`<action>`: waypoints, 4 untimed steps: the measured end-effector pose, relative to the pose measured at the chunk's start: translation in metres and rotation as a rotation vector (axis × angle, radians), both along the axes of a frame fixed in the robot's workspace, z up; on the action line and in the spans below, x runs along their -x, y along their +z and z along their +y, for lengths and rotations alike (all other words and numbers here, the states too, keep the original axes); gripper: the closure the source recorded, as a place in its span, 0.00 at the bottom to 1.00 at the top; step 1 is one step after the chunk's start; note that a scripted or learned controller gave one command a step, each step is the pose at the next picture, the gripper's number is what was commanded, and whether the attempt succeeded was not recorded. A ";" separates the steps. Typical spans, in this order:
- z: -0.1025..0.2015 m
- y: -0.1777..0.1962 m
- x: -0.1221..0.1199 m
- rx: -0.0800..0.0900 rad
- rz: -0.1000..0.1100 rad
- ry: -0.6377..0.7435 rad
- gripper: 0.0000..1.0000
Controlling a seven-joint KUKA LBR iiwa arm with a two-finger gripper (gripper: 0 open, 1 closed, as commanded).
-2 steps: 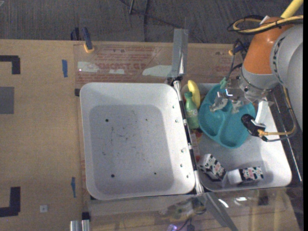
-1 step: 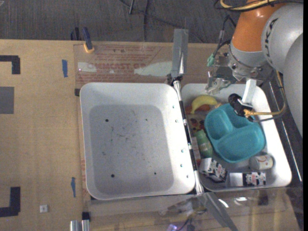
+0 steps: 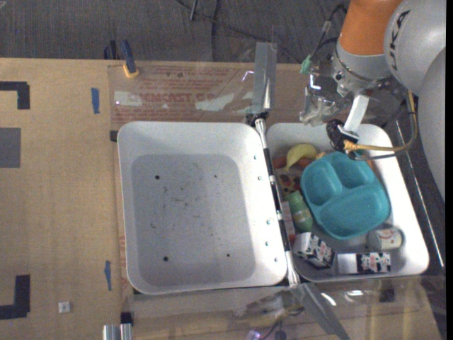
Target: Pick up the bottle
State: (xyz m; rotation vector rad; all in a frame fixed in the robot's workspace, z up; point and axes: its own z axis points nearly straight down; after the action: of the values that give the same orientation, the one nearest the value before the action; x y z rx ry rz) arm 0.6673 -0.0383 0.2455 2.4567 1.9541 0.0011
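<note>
"KUKA" is written on the grey arm point(image 3: 417, 27). Two white bins: the left bin point(image 3: 191, 137) and the right bin point(image 3: 414, 243), which holds one green bottle point(image 3: 300, 213), one teal tray point(image 3: 345, 195) and two cow-print cartons point(image 3: 313, 248). Whether the fingers point(image 3: 316, 108) are apart, I cannot tell.

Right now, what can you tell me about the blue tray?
The blue tray looks like teal plastic, with rounded corners and shallow compartments split by raised ridges. It lies tilted in the right bin, resting on top of other things and hiding parts of them. A banana peeks out at its upper left, a green item sits at its left edge, and small cartons lie just below it. The gripper is above the bin's top edge, not touching it.
</note>
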 end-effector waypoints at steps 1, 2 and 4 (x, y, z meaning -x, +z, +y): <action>0.002 0.010 -0.001 0.002 -0.003 0.004 1.00; 0.002 0.010 -0.001 0.002 -0.002 0.005 0.00; -0.109 -0.141 0.078 0.004 -0.016 0.217 0.00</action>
State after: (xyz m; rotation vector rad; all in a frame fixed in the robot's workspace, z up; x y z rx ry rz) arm 0.5897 -0.1473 0.1048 2.2212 2.1996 0.0168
